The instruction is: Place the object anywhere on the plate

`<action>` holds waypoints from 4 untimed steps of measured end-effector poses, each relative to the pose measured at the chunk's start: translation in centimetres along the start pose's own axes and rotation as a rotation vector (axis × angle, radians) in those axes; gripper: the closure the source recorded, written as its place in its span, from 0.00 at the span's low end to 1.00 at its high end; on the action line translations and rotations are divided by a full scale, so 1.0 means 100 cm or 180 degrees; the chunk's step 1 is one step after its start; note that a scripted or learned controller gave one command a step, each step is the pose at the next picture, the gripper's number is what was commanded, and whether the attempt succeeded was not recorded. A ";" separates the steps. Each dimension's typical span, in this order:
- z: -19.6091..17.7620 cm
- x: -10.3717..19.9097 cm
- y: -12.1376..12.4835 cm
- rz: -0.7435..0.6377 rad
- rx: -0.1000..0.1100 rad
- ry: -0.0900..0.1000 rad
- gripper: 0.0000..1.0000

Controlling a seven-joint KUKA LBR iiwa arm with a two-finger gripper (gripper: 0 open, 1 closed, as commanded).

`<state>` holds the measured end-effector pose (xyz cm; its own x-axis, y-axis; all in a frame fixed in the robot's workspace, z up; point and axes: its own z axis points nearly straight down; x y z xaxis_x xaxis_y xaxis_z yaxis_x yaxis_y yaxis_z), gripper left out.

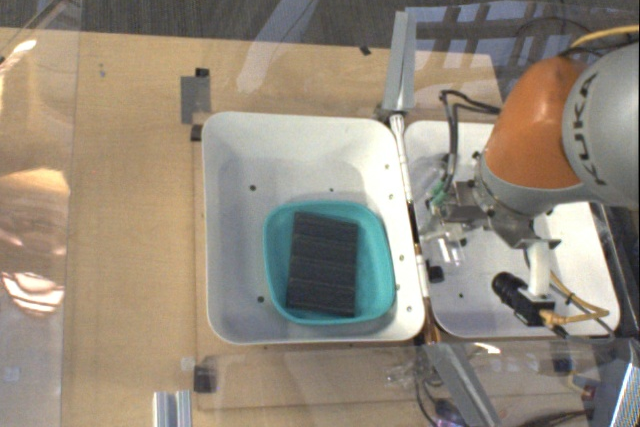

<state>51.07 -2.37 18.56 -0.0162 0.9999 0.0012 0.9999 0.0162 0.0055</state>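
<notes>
The dark ridged block [323, 263] lies flat in the middle of the teal plate [275, 245], which sits in the near part of the left bin [225, 215]. My pincer [442, 233] hangs over the left side of the right bin [590, 305], just beside the rims where the two bins meet, and whether it is apart or together I cannot tell. Between me and the plate stand only those rims, with a grey metal post [398, 65] rising at their far end on the wooden bench [120, 215].
</notes>
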 end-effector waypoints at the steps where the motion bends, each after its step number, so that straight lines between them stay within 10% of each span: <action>1: 0.001 0.046 0.048 -0.0516 -0.0004 -0.0002 1.00; 2: 0.001 0.116 0.032 -0.1132 0.0003 0.0001 1.00; 3: 0.001 0.116 0.032 -0.1130 0.0001 0.0001 0.00; 4: 0.001 0.116 0.032 -0.1130 0.0001 0.0001 0.00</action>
<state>54.12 9.24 18.49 -0.3627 0.9319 -0.0004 0.9319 0.3627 0.0053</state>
